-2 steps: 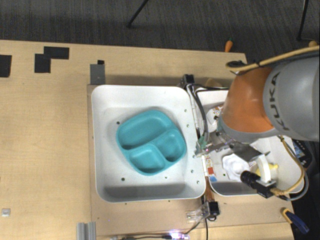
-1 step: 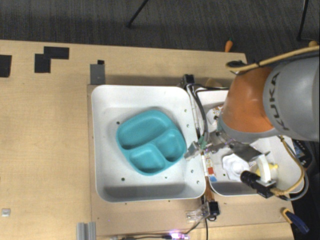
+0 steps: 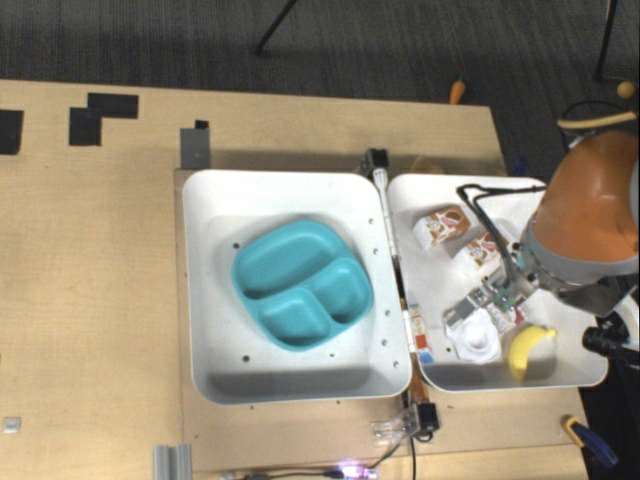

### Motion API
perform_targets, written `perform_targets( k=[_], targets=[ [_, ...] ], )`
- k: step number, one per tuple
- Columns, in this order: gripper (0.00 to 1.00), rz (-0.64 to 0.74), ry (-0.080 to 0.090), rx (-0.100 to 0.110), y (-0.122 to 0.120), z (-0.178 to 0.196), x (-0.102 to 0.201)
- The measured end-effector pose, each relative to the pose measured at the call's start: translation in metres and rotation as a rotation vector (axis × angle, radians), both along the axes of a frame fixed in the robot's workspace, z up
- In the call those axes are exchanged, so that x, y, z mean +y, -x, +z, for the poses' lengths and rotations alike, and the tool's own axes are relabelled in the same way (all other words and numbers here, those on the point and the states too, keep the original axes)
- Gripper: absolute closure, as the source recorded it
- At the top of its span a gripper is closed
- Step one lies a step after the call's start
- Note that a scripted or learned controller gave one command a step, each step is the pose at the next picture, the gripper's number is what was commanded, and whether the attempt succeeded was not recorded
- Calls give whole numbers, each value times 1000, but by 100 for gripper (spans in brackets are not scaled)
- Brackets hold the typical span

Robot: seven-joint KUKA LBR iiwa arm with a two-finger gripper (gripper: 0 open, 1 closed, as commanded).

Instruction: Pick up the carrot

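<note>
Bench [image 3: 100,318]: pale wood, carrying two shallow white bins side by side, with black patches on its far left corner. Left bin [image 3: 200,268]: holds one teal divided plate [image 3: 300,280], lying flat near the middle and turned at an angle to the bin walls. Right bin [image 3: 422,200]: holds two printed snack packets, one [image 3: 443,226] toward the far side and the other [image 3: 481,253] just beside it, nearer the arm; a white cup-like item [image 3: 476,341] by the near wall; and a yellow banana [image 3: 527,349] just right of that item, close to the near wall. Arm [image 3: 592,203]: grey with an orange band, reaching in from the right over the right bin and covering part of its floor. Pincer [image 3: 487,302]: low over the right bin, between the second packet and the white item, just above the latter; whether it is spread or pressed together cannot be told, and nothing is seen pinched in it. Carrot: its place cannot be told from this view. Small orange item [image 3: 457,92]: at the bench's far edge, beyond the right bin, too small to identify.
</note>
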State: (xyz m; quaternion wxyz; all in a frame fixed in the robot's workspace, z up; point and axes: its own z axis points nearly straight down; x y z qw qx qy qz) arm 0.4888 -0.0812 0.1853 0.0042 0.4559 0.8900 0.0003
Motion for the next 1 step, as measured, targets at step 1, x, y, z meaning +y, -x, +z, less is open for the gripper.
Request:
perform_targets(
  k=[1],
  targets=[
    [0, 133, -4, 2, -1, 0, 63]
  ],
)
